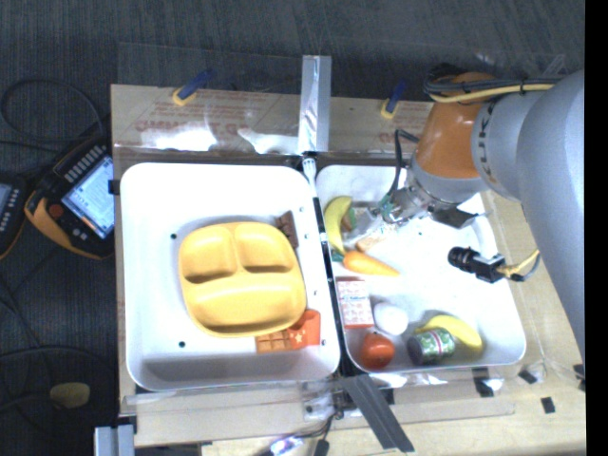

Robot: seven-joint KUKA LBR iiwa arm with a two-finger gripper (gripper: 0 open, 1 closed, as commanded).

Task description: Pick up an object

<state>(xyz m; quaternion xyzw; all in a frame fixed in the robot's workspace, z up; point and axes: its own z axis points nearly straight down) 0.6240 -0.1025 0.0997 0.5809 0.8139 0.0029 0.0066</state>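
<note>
arm enters from the right and reaches over the far half of the right bin (432,291). gripper (388,212) sits low in that bin's far left quarter, aimed toward the left wall. how wide the gripper stands: cannot tell from this view. nothing is seen held in it.

candidate items nearest the tool:
- banana (336,220), yellow going green, lying against the right bin's left wall. long axis runs from far to near along the wall, with a curve; near end points toward the carrot. it lies just left of the gripper; contact cannot be confirmed.
- small greenish item (364,224) between banana and gripper; too blurred to identify.
- carrot (372,265), just nearer than the gripper and apart from it. long axis runs roughly left to right, slightly slanted; thick end toward the left wall, tapered tip pointing right and a little nearer.

other contents of the right bin, near half: printed card (353,303) flat by the left wall; white egg (390,318) just beside the card; red tomato (377,351) at the near wall; dark can (431,348) lying beside a yellow fruit (458,331), the two touching.

left bin (152,255): yellow divided tray (242,275) in the middle, a brown block (287,226) at its far right corner, an orange-brown piece (290,337) at its near right edge.
</note>
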